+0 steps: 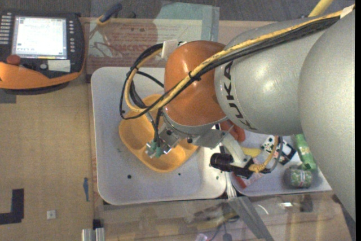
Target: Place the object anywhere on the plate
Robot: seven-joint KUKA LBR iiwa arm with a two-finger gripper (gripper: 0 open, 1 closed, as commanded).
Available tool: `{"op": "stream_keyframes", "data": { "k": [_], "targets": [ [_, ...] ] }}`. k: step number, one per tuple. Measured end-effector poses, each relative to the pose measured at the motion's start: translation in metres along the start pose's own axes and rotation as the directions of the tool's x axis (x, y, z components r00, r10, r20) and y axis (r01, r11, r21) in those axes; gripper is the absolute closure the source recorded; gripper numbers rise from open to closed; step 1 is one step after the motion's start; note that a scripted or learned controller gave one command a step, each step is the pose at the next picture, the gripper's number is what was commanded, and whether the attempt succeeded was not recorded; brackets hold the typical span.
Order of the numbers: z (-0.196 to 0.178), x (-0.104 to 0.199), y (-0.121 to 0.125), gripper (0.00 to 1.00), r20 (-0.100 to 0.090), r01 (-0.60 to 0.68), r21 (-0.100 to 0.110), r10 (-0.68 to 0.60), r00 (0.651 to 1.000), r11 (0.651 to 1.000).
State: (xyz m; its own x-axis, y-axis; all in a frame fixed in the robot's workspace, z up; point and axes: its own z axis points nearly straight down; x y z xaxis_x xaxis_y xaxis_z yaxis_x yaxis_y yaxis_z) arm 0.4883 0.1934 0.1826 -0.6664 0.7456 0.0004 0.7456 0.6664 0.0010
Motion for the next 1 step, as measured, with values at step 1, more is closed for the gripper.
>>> {"op": "stream_keyframes", "data": {
  "k": [1],
  "targets": [
    [-0.1296,-0.0248,-0.0232,1.00,0.002,0.018,-0.001,-0.018,1.000,1.000]
  ]
}}
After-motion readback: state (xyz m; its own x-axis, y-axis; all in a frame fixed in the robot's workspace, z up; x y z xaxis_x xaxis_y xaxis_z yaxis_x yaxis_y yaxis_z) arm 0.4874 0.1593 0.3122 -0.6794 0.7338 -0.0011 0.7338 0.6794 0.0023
